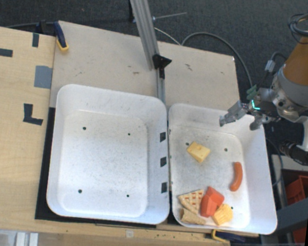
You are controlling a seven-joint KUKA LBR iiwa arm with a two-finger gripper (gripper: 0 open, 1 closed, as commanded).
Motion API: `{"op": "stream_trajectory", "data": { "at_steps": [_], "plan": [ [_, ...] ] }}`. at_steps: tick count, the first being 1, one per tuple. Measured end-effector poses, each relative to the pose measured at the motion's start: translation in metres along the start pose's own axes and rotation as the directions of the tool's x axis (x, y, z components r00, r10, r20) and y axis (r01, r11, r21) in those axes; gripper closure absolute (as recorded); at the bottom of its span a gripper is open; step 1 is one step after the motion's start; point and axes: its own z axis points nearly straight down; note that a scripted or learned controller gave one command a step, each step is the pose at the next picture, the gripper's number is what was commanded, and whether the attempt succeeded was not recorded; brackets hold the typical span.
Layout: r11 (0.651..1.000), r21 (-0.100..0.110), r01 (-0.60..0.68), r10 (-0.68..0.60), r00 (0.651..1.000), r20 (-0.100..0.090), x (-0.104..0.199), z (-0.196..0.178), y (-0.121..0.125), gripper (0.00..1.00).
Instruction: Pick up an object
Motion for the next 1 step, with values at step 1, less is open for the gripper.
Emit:
{"op": "stream_trajectory", "data": {
  "at_steps": [1],
  "plan": [
    [1.000, -0.004, 0.001, -0.001, 1.000, 0.001, 0.0000, -0.0026, 0.0007, 0.00]
  ]
}}
